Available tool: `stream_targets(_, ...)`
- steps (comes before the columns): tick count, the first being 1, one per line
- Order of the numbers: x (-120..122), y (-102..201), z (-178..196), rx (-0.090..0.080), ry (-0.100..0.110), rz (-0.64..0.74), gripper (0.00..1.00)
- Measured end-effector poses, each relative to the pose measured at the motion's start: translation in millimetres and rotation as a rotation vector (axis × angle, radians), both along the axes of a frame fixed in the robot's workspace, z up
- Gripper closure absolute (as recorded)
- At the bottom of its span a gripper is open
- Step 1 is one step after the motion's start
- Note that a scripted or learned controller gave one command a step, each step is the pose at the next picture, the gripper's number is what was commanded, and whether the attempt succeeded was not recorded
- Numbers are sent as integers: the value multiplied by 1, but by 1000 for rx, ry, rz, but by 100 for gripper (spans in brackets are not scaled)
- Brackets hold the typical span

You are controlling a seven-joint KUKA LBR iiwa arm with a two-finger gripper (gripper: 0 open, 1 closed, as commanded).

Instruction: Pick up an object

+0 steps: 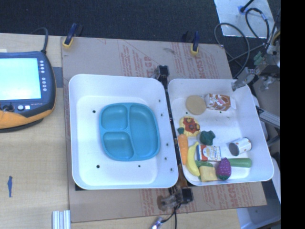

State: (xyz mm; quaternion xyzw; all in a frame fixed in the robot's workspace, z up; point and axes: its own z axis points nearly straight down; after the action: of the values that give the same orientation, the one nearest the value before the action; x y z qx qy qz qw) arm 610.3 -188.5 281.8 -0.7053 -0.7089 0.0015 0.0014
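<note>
The right bin (255,123) holds a cluster of toy foods. Near its far side lie a tan round cookie (194,104) and a red-and-white packet (218,101). Below them are a yellow pizza piece (189,126), an orange carrot (183,149), a banana (191,161) and a dark green broccoli (207,137). A small carton (209,152), a silver can (239,146), purple grapes (223,169), a green cucumber (241,162) and a yellow wedge (207,173) crowd the near side.
The left bin (81,128) carries a blue divided plate (129,131). A control pendant with a screen (21,87) lies on the bench at the left. Clamps (195,42) hold the cardboard sheet, and cables (243,37) and grey hardware (259,73) sit beyond the right bin's far corner.
</note>
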Motion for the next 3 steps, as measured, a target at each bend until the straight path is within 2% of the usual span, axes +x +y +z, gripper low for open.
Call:
stream_targets(1, -31, 26, -126, 0, 3, -1, 0)
stream_targets(2, -57, 61, -188, -3, -5, 0, 0)
stream_targets(3, -9, 92, -187, -2, -8, 1, 0)
